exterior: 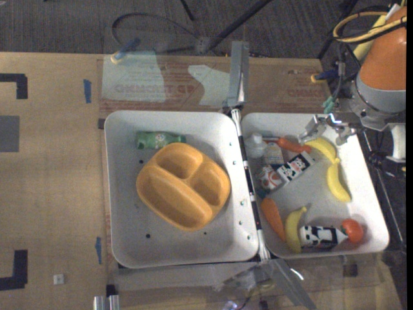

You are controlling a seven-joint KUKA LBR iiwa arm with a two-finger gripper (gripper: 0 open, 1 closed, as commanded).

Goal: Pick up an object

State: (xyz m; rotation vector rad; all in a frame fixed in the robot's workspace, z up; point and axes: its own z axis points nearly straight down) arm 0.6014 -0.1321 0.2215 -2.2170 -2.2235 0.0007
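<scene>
Several toys crowd our right bin (377, 228); our gripper (326, 129) hangs with fingers apart, clamped on nothing, at the bin's twelve o'clock, just beside a banana (324, 149); crowding may cause a glancing miss, we judge.

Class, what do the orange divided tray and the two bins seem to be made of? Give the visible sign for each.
Orange divided tray: probably moulded plastic, smooth with a soft sheen; its compartments have rounded, one-piece edges.
Left bin and right bin: likely plastic too, though painted metal is possible; plain white, matte, with rounded corners.
</scene>
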